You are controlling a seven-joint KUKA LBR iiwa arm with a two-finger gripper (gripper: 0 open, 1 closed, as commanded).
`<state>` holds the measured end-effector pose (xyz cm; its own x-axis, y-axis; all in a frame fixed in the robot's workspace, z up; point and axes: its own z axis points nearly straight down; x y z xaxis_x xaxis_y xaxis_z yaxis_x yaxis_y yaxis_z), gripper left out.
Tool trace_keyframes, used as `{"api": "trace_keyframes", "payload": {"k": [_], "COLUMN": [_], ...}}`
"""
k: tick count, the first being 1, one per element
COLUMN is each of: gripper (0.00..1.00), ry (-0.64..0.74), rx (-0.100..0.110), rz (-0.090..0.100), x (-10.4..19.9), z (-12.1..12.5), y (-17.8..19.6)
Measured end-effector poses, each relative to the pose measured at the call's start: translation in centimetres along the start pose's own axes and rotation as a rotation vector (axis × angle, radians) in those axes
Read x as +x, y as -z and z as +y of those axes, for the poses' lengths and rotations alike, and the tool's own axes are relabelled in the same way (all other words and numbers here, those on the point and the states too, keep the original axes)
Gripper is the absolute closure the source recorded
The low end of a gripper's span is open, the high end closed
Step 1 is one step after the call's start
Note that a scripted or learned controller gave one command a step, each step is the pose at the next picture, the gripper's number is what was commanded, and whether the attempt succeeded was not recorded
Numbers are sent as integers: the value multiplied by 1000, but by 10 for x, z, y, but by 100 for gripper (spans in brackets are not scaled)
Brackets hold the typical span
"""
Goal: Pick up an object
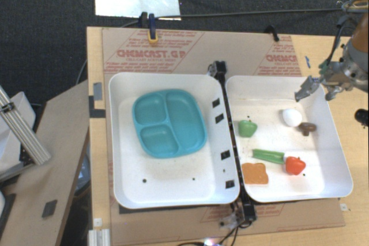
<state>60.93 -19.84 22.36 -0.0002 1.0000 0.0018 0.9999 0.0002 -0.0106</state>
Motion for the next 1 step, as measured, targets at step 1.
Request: {"api": "trace_keyframes", "payload": {"k": [1], "gripper": [0], "ry": [3], "rx": [-12], "rz": [-2], "x": [1], "z": [2], "y": [8]}}
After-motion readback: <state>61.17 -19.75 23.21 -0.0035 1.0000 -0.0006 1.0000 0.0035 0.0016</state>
